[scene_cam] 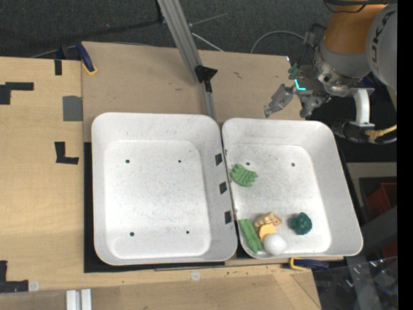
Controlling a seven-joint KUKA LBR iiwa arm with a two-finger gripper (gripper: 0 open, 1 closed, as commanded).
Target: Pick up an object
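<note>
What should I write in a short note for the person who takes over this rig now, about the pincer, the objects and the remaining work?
Pincer: open, holding nothing, raised above the far edge of the right bin.
Objects, all in the right bin: light green piece near its left wall; dark green object, white ball, yellow-brown toy and green block at the near edge.
Done: nothing picked yet.
Left: lower the pincer onto one object, close and lift.

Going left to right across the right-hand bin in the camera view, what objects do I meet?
Light green leafy piece → green block → white ball → dark teal object. A tan item beside the ball overlaps it, so I leave it out.
</note>
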